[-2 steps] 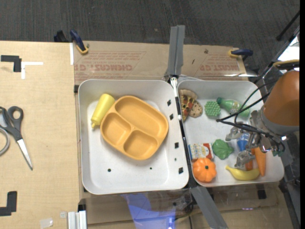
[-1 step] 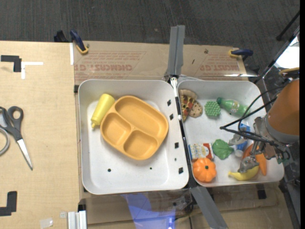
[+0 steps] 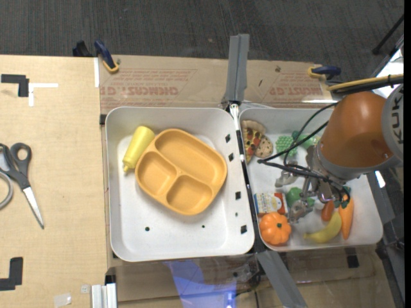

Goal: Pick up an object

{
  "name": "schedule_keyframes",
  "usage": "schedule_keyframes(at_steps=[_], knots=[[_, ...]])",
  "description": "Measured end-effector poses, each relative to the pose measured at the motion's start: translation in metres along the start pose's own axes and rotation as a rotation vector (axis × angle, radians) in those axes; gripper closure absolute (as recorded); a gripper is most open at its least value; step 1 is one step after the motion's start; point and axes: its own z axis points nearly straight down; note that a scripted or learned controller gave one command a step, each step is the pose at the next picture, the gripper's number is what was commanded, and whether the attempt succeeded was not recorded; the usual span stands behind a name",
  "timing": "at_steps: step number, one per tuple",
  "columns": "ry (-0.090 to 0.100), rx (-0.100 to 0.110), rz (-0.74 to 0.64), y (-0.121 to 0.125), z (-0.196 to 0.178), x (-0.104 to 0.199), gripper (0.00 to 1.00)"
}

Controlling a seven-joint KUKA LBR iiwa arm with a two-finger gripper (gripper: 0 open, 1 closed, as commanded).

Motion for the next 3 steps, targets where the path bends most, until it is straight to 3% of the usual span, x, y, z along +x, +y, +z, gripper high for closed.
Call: schedule_keyframes(at_steps=[1,2,3], knots=[[-0.003,0.002,0.064,-0.048,-0.002,-0.053,0.0],[0.0,0.001,0.019,-0.034,-0.001,0.044,0.0],[-0.004,0.002,0.016,-0.034,-0.01,0.042,1.0]])
